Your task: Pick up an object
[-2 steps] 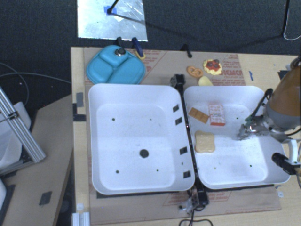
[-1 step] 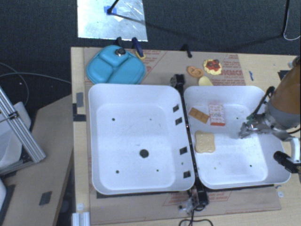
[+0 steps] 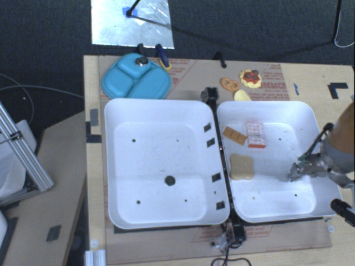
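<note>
My gripper hangs low over the right side of the right bin, at the end of the arm that enters from the right. In that bin's left half lie a tan bread-like slab, a small orange cracker and a red-and-white packet. The gripper is well to the right of all three and touches none of them.
The left bin holds one small dark round thing. Behind the bins on the bench lie a blue divided plate, a pretzel-like piece, a small pizza-like toy and a pale yellow item.
</note>
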### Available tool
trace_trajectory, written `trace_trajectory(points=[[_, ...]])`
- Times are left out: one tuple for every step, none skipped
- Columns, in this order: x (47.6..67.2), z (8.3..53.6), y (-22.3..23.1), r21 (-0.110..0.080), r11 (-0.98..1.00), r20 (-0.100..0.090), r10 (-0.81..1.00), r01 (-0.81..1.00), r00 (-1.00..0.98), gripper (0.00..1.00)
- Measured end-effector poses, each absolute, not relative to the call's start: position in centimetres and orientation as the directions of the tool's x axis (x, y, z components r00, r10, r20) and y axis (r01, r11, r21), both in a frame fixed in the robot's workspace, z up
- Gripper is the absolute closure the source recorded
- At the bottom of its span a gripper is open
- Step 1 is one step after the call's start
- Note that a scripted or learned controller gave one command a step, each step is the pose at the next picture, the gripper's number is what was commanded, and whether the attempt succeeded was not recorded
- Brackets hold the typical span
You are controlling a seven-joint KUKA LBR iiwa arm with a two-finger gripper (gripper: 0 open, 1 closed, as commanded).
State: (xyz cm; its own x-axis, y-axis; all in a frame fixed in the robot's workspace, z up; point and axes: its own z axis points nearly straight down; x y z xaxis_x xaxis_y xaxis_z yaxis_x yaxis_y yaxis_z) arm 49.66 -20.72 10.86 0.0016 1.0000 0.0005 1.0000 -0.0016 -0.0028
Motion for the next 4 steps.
trace_trajectory(points=[[55.2, 8.7, -19.2, 0.006, 0.007, -0.003, 1.000, 1.000, -0.007, 1.00], [55.2, 10.0, -19.3, 0.012, 0.005, -0.003, 1.000, 1.000, -0.005, 1.00], [50.5, 11.6, -20.8, -0.001, -0.002, -0.001, 1.000, 1.000, 0.002, 1.00], [58.8, 13.3, -17.1, 0.010, 0.011, -0.001, 1.000, 1.000, -0.011, 1.00]])
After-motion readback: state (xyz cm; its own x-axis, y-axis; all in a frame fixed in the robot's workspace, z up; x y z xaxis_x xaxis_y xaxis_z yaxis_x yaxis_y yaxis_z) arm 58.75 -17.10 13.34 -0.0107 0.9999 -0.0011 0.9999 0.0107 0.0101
